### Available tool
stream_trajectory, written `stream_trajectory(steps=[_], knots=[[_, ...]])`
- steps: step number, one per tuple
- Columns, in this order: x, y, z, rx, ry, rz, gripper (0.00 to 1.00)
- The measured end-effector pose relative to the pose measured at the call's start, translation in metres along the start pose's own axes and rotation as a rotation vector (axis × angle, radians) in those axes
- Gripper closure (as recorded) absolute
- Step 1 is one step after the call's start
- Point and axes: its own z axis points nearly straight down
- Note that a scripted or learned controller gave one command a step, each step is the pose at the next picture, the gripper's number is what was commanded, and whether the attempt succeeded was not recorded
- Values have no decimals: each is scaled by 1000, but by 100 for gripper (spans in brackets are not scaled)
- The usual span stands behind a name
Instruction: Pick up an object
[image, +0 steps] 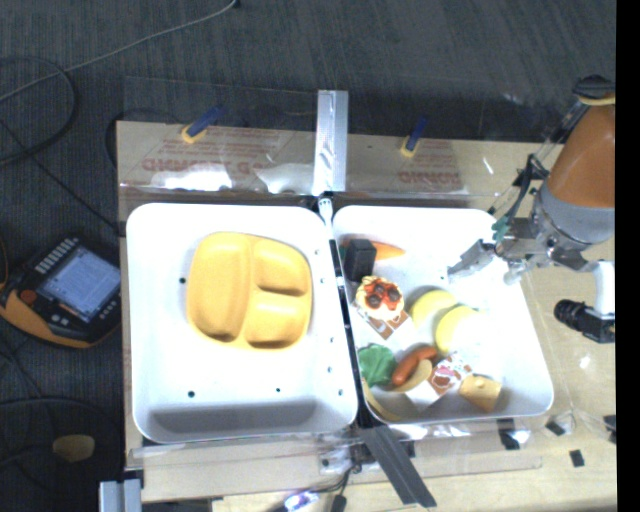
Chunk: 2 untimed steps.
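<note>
Hand (478, 262): hangs over the right bin's (520, 330) upper right, above bare floor; nothing between its fingers; whether spread or pressed together, I cannot tell.
Toys: heaped low in that bin; yellow ball (452, 325) nearest, probably easiest.
Left bin (150, 330): yellow tray (248, 290).

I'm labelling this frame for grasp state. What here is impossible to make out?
- Gripper: small and blurred over the right bin; jaw state unreadable.
- Arm: cut off by the right edge.
- Small toys at the bin's near side: overlapping, too small to identify.
- Yellow tray in the left bin: hides whatever lies beneath.
</note>
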Motion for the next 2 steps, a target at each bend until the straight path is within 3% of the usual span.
stream_trajectory(steps=[1,2], knots=[[3,-2,102,-27,-6,-95,0],[2,-4,109,-47,-12,-248,0]])
